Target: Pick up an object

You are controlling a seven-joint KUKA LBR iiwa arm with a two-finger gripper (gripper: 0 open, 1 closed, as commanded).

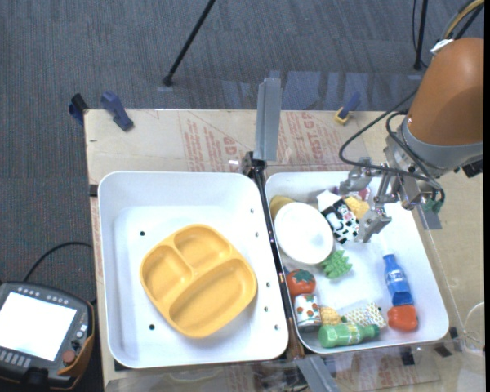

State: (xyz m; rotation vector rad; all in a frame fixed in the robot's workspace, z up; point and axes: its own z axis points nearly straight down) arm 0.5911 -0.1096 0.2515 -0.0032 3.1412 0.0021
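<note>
Nearest the camera, a green bottle [348, 334] lies at the front of the right bin [429, 256], well below the gripper [372, 211]. A blue bottle [396, 278] sits closer to it. The gripper hangs open and holds nothing. Just left of it is a black-and-white toy [340, 221], touching a white bowl [304, 233]. Far left, a yellow tray [198, 278] lies in the other bin [131, 202].

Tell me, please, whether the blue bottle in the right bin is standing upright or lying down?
Lying down. The blue bottle rests flat on the right bin's floor, its length running toward the orange object beside it.
</note>
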